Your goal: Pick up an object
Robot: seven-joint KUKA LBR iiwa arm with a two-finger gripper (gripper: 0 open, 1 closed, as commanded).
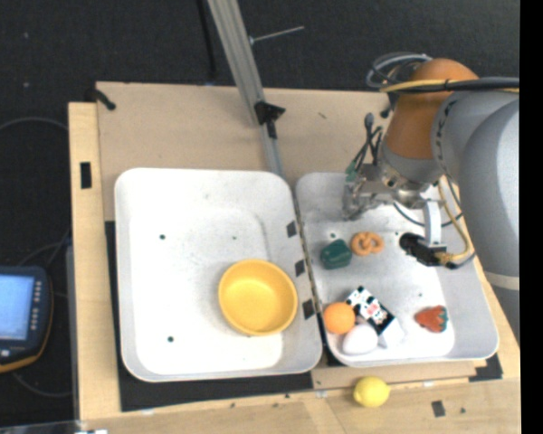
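Grey-armed, my gripper [356, 197] over the right bin [466, 324], finger state unclear, black-and-white printed box [369, 306] unreadable.

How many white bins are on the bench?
2. The left bin holds a yellow bowl. The right bin sits beside it, holding the small toys, under the robot's hand.
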